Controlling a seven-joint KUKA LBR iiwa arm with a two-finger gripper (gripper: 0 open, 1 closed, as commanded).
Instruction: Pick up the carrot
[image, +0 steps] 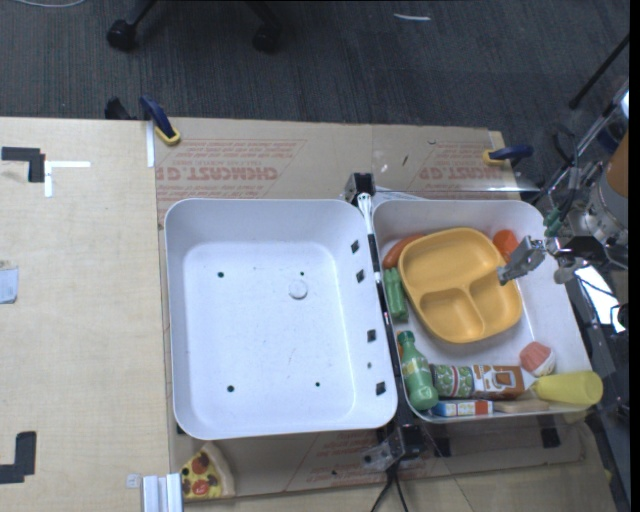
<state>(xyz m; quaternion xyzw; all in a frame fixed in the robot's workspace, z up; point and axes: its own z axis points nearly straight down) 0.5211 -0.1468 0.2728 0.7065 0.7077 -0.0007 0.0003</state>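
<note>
Two orange pieces lie in the right bin (560, 300), and I cannot tell which is the carrot. One small orange piece (505, 240) sits by the upper right corner of the yellow divided plate (460, 285). An orange-red piece (396, 249) pokes out from under the plate's left edge. My gripper (522, 262) hangs over the plate's right rim, just below and to the right of the small orange piece. Nothing shows held in it.
The right bin also holds a green bottle (413, 370), a small green item (395, 295), a printed carton (480, 380), a yellow toy (568, 387) and a pink-and-white piece (537, 356). The left bin (185, 330) holds a small round disc (298, 290). A toy pizza slice (203, 475) lies on the bench.
</note>
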